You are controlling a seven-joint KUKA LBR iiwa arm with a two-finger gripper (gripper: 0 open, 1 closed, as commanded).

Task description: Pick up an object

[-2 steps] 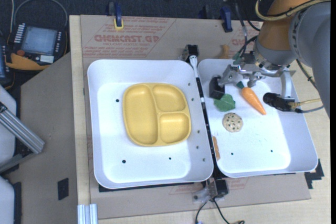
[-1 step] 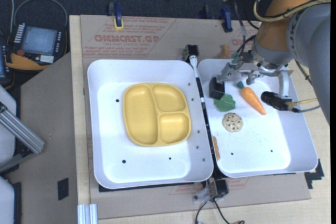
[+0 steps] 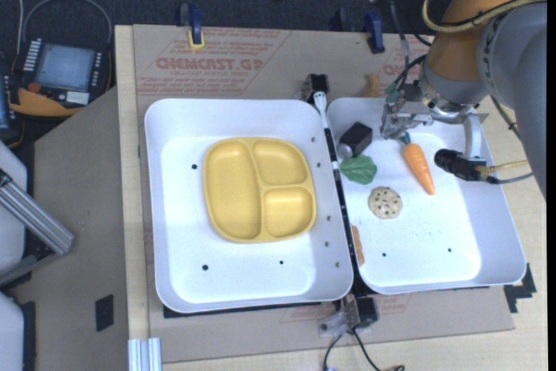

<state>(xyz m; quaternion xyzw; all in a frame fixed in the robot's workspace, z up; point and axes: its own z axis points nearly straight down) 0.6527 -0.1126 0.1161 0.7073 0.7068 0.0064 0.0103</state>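
Bench (image 3: 130, 187) w/ brown board (image 3: 261, 56) carries 2 white bins, left bin (image 3: 174, 274) & right bin (image 3: 486, 248).

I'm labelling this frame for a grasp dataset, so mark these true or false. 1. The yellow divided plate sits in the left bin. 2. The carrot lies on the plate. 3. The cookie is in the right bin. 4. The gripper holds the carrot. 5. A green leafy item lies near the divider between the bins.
1. True: the yellow divided plate sits in the left bin.
2. False: the carrot lies on the floor of the right bin.
3. True: the cookie is there.
4. False: the gripper is above-left of the carrot, holding nothing visible.
5. True: the green leafy item lies there.
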